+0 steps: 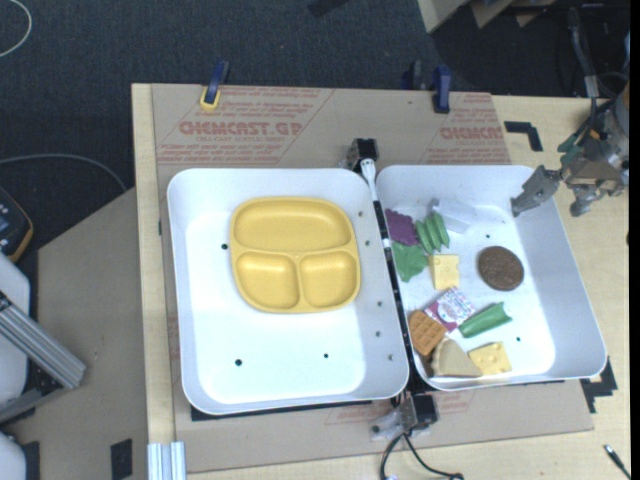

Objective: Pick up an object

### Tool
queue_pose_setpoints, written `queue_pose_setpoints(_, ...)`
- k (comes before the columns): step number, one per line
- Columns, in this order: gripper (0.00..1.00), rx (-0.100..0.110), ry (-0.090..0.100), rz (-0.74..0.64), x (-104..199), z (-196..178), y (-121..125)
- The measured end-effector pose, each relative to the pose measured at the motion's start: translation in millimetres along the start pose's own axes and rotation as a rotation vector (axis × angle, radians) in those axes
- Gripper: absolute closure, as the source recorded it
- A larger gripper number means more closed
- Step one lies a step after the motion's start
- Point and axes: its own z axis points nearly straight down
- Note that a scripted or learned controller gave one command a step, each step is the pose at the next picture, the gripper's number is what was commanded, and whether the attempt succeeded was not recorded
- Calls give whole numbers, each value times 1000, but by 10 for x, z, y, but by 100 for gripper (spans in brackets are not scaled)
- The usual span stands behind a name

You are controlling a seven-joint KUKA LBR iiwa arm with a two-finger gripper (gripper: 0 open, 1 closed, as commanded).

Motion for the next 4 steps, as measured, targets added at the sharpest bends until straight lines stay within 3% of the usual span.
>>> queue_pose_setpoints(1, 0, -13, -3, -3, 5, -71, 21)
queue_pose_setpoints(4, 0, -5, -1, -2, 87, 1710, -29)
